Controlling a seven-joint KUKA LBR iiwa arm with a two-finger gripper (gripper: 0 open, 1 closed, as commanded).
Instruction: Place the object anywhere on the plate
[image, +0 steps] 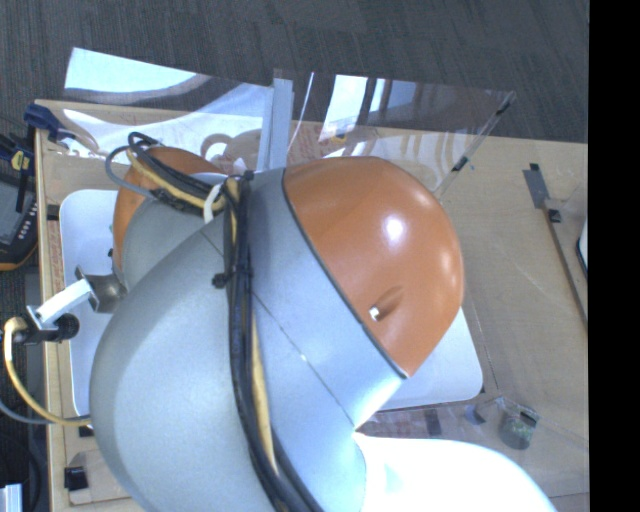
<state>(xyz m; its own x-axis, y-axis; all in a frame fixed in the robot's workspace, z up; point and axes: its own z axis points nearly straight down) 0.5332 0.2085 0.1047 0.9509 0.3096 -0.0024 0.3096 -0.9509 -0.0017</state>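
The grey arm with its orange band (370, 260) takes up the middle of the camera view and covers most of both bins. Its wrist end reaches over the left bin (78, 215), where a small grey metal part of the gripper (97, 290) pokes out past the arm's left edge. The arm hides whatever lies in the bins beneath it.
A corner of the right bin (455, 375) shows below the orange band. A clear plastic panel (400, 110) stands along the back of the bench. Bare wooden bench (520, 280) lies to the right, with a small metal fitting (516, 427) near the front.
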